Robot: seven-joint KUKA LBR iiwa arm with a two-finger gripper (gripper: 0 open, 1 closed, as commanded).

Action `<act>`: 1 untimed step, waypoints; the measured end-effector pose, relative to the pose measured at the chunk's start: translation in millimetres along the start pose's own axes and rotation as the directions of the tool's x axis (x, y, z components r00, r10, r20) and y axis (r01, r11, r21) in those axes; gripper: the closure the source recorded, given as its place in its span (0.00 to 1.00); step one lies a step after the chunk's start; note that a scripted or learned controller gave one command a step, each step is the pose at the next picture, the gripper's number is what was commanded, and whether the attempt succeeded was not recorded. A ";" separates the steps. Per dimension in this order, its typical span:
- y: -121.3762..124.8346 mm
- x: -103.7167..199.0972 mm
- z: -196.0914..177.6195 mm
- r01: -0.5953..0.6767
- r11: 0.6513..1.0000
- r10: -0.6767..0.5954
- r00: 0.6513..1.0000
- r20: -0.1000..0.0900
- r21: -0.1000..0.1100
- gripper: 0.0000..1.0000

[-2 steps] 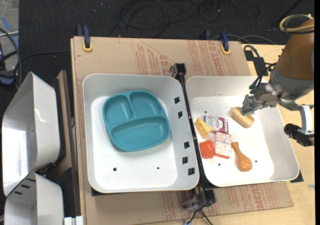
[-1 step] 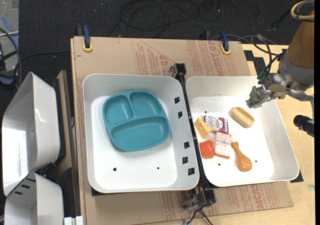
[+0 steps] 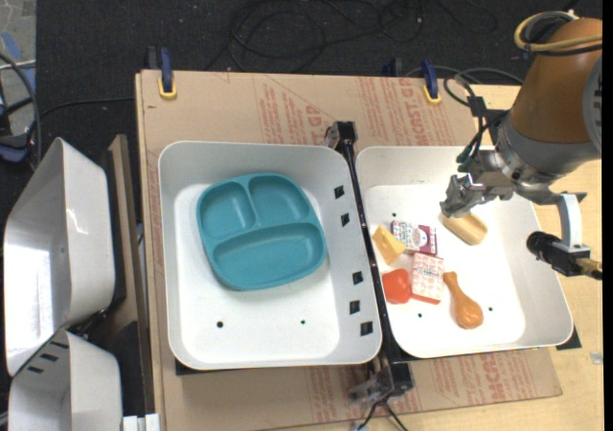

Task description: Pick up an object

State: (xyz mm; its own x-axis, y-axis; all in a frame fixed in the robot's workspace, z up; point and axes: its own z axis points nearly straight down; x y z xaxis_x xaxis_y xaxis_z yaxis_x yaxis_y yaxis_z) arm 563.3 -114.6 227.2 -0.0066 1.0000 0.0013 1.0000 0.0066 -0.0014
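Items lie clustered in the right bin (image 3: 546, 324): an orange spoon-shaped toy (image 3: 462, 300) nearest, then a red piece (image 3: 397, 285), two printed packets (image 3: 426, 278) (image 3: 415, 234) and a yellow wedge (image 3: 388, 243). Beyond them, a tan block (image 3: 465, 227) sits directly beneath the gripper (image 3: 465, 197); finger state cannot be determined. A teal divided plate (image 3: 261, 230) occupies the left bin (image 3: 182, 257).

Arm enters from right, orange band above grey wrist. Wrist angled down-left. Gripper (image 3: 464, 201) low over right side, finger state unclear.
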 end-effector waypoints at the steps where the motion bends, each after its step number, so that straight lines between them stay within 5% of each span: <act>1: -10.3 45.3 7.1 0.001 1.000 -0.001 1.000 -0.001 0.001 1.00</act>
State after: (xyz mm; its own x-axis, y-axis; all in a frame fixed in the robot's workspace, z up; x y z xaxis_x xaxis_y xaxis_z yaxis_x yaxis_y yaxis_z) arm 552.7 -69.4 220.1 -0.0072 1.0000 0.0019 1.0000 0.0072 -0.0028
